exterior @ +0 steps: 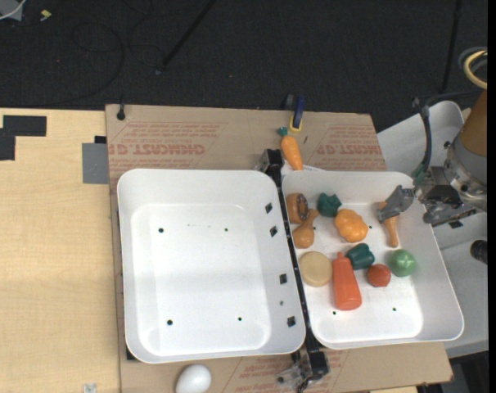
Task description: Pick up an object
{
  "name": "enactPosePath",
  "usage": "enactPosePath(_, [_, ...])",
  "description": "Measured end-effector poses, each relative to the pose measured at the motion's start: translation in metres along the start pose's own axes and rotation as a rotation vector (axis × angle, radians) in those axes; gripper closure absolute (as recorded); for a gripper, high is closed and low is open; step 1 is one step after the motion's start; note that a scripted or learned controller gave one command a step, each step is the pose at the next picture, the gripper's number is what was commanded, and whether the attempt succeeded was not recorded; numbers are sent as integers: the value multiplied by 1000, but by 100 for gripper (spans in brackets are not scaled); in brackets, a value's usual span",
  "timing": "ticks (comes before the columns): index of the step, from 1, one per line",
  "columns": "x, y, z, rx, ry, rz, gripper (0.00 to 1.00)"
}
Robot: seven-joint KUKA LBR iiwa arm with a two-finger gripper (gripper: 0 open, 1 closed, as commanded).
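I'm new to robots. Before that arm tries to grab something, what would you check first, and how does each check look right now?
1. Things to pick are in reach: ok. The right bin holds a heap of toy foods.
2. Hand is over the right bin: ok, at its upper right, close to the small orange stick.
3. Hand is holding nothing yet: cannot tell from this angle.
4. Target stands apart from its neighbours: not ok for the red block, which touches the tan disc; ok for the green ball.
5. Strays outside the bins: not ok. A carrot lies above them and a white ball below.
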State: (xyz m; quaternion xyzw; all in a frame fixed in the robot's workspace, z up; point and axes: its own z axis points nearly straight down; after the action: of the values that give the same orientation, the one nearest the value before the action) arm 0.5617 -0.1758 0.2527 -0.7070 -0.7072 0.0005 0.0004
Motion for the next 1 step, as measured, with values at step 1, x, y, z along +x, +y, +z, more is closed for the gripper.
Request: enactPosePath(1, [40,-11,153,12,5,-2,0])
